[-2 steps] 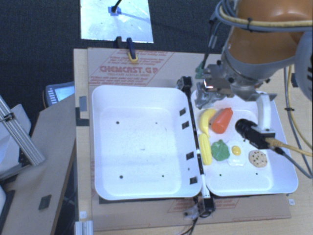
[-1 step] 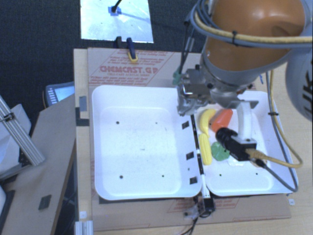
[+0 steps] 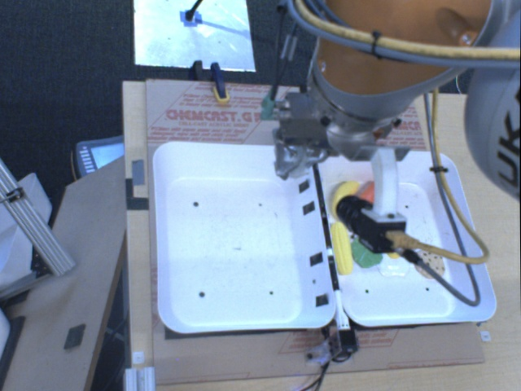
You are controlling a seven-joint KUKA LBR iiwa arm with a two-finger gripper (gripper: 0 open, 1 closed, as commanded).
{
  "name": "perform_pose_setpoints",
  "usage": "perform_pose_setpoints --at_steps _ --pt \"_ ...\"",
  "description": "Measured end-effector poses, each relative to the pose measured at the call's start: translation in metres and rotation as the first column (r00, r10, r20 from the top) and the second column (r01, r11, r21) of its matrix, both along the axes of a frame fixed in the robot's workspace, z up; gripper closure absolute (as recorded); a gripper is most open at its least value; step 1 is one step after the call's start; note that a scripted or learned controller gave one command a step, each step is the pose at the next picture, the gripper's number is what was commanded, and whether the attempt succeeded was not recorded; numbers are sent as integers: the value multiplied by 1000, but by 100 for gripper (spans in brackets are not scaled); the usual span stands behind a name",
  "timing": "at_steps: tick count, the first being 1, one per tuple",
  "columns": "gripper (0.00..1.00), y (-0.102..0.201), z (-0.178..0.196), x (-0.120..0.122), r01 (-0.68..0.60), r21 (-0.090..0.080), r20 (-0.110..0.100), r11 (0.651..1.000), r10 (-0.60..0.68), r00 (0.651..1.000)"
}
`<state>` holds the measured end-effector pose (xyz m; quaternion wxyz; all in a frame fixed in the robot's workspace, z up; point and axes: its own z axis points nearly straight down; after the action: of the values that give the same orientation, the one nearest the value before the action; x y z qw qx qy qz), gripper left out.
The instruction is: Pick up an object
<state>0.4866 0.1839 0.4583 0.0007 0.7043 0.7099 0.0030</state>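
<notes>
The things on offer, a long yellow piece (image 3: 341,249), a green piece (image 3: 366,258) and an orange piece (image 3: 367,192), lie huddled in the right bin (image 3: 423,304) close to the divider. None looks lifted, so I judge the pick not yet made. The gripper (image 3: 288,160) hangs over the far end of that divider, beside the heap rather than on it, and I cannot tell whether it is open or closed. Both the right bin and the left bin (image 3: 228,235) sit on a brown board (image 3: 203,114) with red lettering, with a shiny metal sheet (image 3: 195,23) on the dark floor beyond.
</notes>
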Motion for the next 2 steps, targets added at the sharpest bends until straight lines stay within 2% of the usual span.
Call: perform_pose_setpoints --at_steps 1,2 --pt "100 15 79 0 2 2 5 1000 -2 1000" --pt "100 52 -38 3 -1 -7 -15 1000 1 1000"
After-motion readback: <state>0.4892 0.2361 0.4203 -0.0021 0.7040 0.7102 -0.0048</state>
